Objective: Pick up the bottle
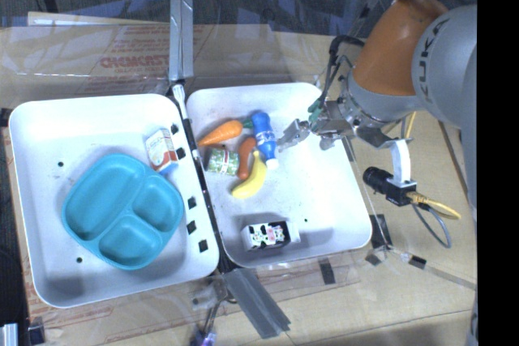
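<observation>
Bottle [263, 136] lies between carrot [220, 132], sausage [246, 155] and banana [250, 179]; pincer [292, 134] beside it, released, grasping nothing.

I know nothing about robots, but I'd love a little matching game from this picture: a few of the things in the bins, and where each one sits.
Things:
1. bottle
2. divided plate
3. banana
4. black-and-white box

Places:
A. left bin, lower middle
B. right bin, near its front edge
C. right bin, closest to the pincer
D. right bin, just below the bottle's cap end

Pairs: 1-C, 2-A, 3-D, 4-B
</observation>
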`<state>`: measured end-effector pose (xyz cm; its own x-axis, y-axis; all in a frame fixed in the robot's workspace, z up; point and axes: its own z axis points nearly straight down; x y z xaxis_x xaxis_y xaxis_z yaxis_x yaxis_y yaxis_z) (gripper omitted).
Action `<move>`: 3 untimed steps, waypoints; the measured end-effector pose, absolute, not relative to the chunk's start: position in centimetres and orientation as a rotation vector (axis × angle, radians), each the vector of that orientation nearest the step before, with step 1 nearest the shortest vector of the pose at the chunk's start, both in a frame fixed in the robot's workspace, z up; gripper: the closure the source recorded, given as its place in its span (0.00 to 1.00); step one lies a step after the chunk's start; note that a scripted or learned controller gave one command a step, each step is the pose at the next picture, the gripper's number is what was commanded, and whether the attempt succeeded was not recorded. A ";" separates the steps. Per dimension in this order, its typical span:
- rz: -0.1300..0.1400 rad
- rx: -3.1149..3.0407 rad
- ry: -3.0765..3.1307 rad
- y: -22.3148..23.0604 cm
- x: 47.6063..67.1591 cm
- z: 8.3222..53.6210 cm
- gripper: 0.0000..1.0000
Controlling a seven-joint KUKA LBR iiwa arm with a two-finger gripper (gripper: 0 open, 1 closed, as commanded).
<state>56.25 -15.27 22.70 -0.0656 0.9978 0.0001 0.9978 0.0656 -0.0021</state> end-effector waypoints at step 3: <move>0.003 -2.088 -2.345 -14.3 63.3 10.2 1.00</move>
<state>63.34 -14.35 10.15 -0.1157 0.9933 -0.0004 0.9933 0.1157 -0.0026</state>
